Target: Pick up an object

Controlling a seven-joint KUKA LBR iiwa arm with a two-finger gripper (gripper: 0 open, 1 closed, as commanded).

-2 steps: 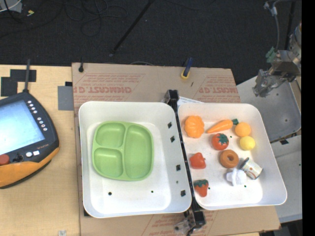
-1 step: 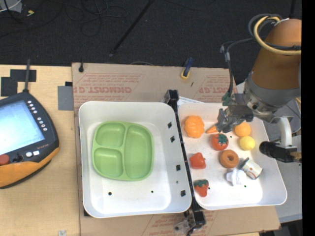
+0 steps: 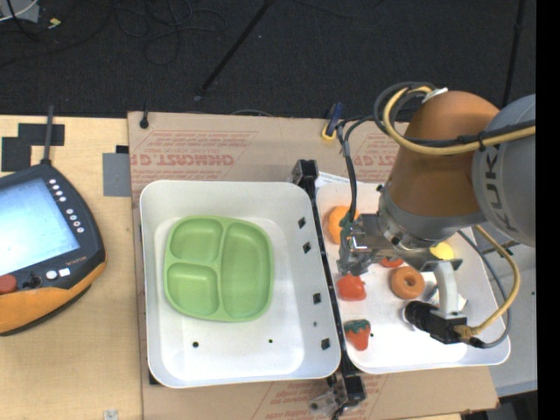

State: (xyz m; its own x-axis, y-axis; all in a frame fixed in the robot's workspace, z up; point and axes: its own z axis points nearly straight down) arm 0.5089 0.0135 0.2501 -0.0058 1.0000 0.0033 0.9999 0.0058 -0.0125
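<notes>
In the camera view the gripper (image 3: 357, 254) hangs low in the right bin (image 3: 490, 353), just above a red toy (image 3: 351, 287); whether it is open I cannot tell. The donut (image 3: 407, 282) and strawberry (image 3: 357, 332) lie nearby, so a crowded descent could nudge the target aside.

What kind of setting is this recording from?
Most likely a robotics lab bench: two white bins on cardboard, toy food such as a doughnut and a green divided plate, plus a teach pendant lying alongside.
</notes>
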